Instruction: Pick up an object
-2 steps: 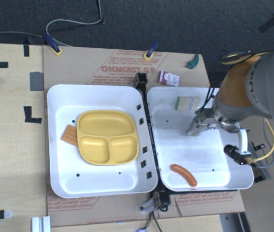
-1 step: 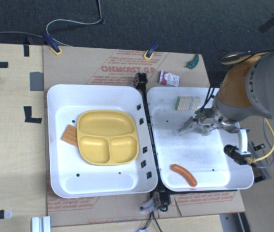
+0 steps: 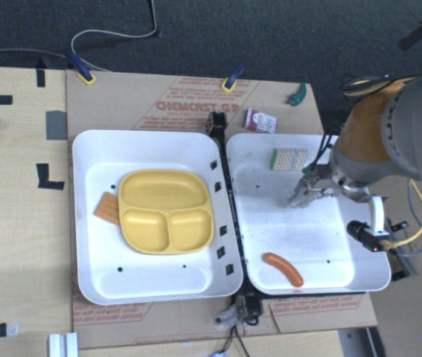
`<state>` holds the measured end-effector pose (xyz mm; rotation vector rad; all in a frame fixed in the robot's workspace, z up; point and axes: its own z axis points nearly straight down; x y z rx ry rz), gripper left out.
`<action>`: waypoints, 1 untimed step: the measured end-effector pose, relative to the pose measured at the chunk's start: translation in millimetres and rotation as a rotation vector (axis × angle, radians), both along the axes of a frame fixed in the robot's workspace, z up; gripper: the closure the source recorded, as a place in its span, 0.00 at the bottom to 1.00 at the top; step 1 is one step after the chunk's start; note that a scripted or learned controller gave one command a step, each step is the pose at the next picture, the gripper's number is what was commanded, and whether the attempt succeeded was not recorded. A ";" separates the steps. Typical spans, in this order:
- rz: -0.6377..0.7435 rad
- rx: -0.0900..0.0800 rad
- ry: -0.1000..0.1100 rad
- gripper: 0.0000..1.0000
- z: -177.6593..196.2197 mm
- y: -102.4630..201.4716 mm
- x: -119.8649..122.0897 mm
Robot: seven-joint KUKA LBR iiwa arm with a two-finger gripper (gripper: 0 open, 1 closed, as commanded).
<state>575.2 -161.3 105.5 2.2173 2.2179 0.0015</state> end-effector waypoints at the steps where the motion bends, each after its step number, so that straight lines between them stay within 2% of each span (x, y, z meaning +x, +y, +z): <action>1: 0.000 0.000 0.000 0.00 -0.1 0.0 -0.1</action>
